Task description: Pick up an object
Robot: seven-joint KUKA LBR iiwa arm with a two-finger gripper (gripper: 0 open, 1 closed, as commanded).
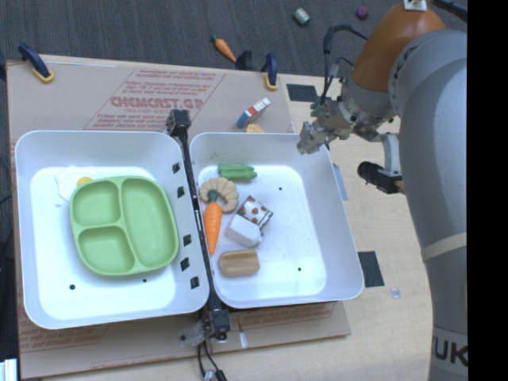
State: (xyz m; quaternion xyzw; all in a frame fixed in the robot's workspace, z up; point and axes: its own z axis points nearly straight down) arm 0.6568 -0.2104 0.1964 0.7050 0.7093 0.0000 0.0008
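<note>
My claw (311,141) hangs at the right bin's (337,270) far rim; I cannot tell its state. Dropping here, I would likely strike that rim. The toys cluster by the bin's left wall, the green bean (236,172) nearest me, the carrot (213,223) beyond.

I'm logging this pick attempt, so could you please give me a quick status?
End effector above right bin's far corner, nothing held. Toy carrot, croissant, green bean untouched at bin's left. Path clear.
</note>
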